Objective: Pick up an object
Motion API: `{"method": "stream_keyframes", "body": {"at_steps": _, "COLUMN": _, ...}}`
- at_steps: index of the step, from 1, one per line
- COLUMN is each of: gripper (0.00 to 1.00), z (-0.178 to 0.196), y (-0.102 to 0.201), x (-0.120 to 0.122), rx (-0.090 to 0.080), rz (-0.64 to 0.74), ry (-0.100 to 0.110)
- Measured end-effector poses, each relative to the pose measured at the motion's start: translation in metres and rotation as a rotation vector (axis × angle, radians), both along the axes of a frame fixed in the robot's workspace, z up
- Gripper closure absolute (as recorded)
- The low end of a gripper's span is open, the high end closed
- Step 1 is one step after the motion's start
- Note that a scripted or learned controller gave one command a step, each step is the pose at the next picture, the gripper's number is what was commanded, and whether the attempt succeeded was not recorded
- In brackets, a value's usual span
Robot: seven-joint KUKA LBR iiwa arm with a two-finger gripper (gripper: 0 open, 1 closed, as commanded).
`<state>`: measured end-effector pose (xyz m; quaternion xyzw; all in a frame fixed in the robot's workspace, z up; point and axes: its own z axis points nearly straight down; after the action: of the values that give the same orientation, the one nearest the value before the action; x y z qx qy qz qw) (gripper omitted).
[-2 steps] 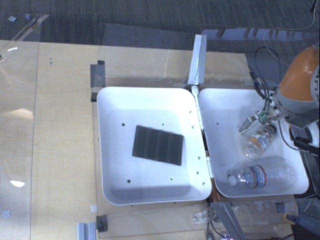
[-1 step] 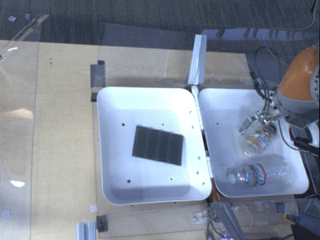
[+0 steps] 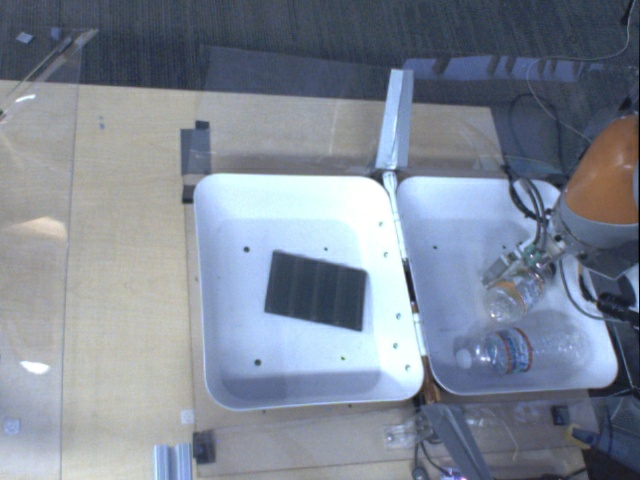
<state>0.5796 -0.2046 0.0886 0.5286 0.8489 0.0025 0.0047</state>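
Gripper (image 3: 527, 259) touches small bottle (image 3: 508, 297); larger bottle (image 3: 520, 350) just beside.

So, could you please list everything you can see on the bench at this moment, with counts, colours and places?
white bins: 2, white, side by side on the bench; left bin, right bin
dark ribbed pad: 1, dark grey, flat in the middle of the left bin
clear plastic bottles: 2, transparent; one with a label lying near the front of the right bin, a smaller one just behind it, under the gripper
bench: 1, light wood, beneath both bins
clear panel: 1, transparent, over the bench's left side
cables: several, black, by the right bin's far right corner
arm: 1, grey with orange band, at the right edge
gripper: 1, above the smaller bottle
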Motion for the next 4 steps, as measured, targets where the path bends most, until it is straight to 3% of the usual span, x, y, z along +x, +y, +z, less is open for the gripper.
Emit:
{"method": "stream_keyframes", "body": {"at_steps": 1, "gripper": 1.0, "z": 0.013, "y": 0.001, "x": 0.003, "rx": -0.001, "rz": -0.002, "ry": -0.01}}
{"method": "stream_keyframes", "body": {"at_steps": 2, "gripper": 1.0, "z": 0.1, "y": 0.085, "x": 0.041, "rx": 0.0, "rz": -0.001, "ry": 0.0}}
{"method": "stream_keyframes", "body": {"at_steps": 3, "gripper": 0.0, "z": 0.1, "y": 0.085, "x": 0.041, "rx": 0.0, "rz": -0.002, "ry": 0.001}}
{"method": "stream_keyframes", "body": {"at_steps": 4, "gripper": 0.0, "z": 0.11, "y": 0.036, "x": 0.003, "rx": -0.002, "rz": 0.128, "ry": 0.003}}
